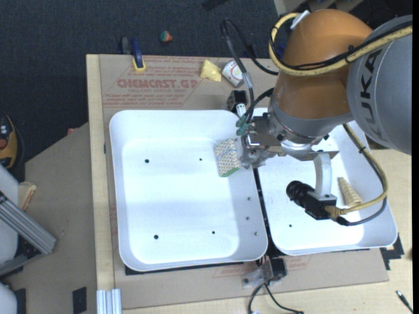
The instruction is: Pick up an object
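A small patterned green-and-white object (pixel 226 157) sits at the right side of the left bin (pixel 163 241), close to the wall between the bins. My gripper (pixel 249 150) is right beside it on its right, over that dividing wall, and touches or nearly touches its edge. The big orange and grey wrist hides most of the gripper from above. A tan ribbed object (pixel 347 192) lies in the right bin (pixel 340 241) near its right wall.
On the cardboard bench behind the bins lie a yellow piece (pixel 211 71) and a small white-grey item (pixel 232 72). A blue and yellow clamp (pixel 137 55) grips the bench's far edge. Cables run down to the wrist.
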`<state>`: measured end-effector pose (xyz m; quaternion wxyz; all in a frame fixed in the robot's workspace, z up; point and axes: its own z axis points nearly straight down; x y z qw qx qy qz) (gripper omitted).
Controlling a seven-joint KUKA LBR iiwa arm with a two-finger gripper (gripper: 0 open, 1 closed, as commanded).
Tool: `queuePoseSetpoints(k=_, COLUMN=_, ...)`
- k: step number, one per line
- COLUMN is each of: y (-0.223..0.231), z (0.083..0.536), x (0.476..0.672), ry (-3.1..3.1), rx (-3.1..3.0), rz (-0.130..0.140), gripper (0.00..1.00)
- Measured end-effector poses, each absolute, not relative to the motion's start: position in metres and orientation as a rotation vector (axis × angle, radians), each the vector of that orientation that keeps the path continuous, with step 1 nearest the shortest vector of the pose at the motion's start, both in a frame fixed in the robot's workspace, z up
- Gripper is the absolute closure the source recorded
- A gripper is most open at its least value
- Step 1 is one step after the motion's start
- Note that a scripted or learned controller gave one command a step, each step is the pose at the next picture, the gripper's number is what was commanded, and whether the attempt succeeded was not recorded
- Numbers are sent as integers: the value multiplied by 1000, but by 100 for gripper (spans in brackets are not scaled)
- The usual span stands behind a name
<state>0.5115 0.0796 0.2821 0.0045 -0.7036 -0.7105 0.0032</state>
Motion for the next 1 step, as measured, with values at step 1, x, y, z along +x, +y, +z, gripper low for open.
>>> queuePoseSetpoints(k=1, y=46, z=419, x=512, ry=-2228, rx=-2231, rz=-21, gripper=100)
